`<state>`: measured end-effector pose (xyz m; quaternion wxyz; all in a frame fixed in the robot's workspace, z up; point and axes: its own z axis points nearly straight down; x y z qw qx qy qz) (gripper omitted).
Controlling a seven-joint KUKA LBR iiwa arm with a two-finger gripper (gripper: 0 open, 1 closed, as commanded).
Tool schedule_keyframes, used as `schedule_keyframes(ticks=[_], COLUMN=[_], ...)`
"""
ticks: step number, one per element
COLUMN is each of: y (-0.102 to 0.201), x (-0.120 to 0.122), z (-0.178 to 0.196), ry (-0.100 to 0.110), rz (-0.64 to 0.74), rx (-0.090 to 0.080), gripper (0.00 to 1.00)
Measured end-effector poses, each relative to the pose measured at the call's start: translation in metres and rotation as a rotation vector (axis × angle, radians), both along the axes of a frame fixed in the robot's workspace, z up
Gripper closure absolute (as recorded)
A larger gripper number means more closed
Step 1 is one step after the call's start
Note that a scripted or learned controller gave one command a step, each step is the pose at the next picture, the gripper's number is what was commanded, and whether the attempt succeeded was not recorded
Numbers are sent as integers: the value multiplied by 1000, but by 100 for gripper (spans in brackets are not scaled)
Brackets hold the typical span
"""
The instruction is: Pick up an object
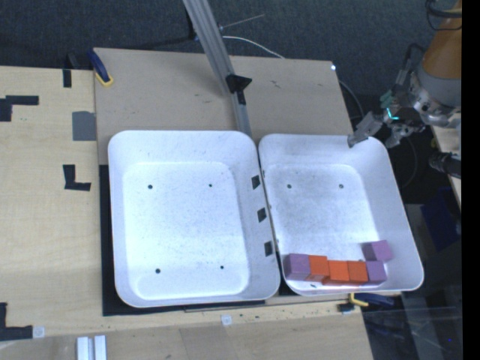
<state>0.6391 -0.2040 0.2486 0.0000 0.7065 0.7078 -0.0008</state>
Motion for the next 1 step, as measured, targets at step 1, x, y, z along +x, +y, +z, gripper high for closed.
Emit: schedule_keyframes(ticks=[1], y=[82], x=[-2], z=[-124], ry=[8], rz=[3], rx=[4], gripper=[0])
